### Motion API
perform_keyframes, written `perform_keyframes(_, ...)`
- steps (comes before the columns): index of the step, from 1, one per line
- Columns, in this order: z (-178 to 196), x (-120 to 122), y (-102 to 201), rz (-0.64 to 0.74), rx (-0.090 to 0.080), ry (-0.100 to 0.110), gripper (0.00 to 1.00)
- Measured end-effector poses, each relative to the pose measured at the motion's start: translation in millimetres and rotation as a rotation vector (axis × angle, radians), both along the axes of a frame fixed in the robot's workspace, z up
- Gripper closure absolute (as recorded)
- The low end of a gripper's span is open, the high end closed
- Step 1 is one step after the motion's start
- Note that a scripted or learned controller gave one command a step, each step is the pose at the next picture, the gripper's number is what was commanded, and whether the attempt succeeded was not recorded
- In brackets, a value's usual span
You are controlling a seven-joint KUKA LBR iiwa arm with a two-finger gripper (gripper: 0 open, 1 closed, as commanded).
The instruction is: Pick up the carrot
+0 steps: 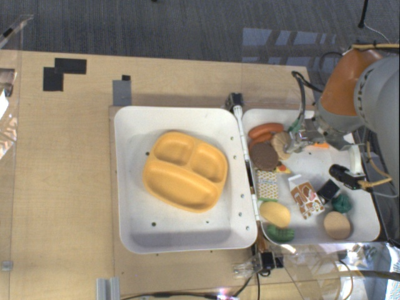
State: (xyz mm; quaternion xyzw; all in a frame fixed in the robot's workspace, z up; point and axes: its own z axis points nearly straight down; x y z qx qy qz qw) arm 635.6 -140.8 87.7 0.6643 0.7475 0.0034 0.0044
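Camera view, looking down on both bins. The gripper hangs low over the upper part of the right bin. Whether it is released or clenched cannot be told, as the wrist covers it from above.

The carrot, judged to be the thin orange sliver, lies just beside the gripper on the side toward the arm's base. Only this short stretch shows; the rest runs under the wrist. Its long axis appears to lie roughly left to right across the view, so a grasp would probably need to close across that line. Nothing can be seen held.

Neighbours crowd the far side of the gripper:
- A sausage lies near the bin's upper left corner.
- A brown disc sits below the sausage.
- A pale lump sits just beside the gripper — the closest obstacle to a sideways shift.

Farther down the bin, well apart from the carrot, are a checked wafer, a small carton, a yellow fruit and a tan ball. The left bin holds a yellow plate and plays no part in the move.
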Motion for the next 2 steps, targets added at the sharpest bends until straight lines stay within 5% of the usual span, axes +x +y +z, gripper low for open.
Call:
perform_keyframes(1, 0.4, -11.3, -67.9, 0.152, -0.008, 0.001, 1.0)
perform_keyframes(2, 0.1, -10.4, -64.9, 0.154, -0.005, 0.001, 0.0)
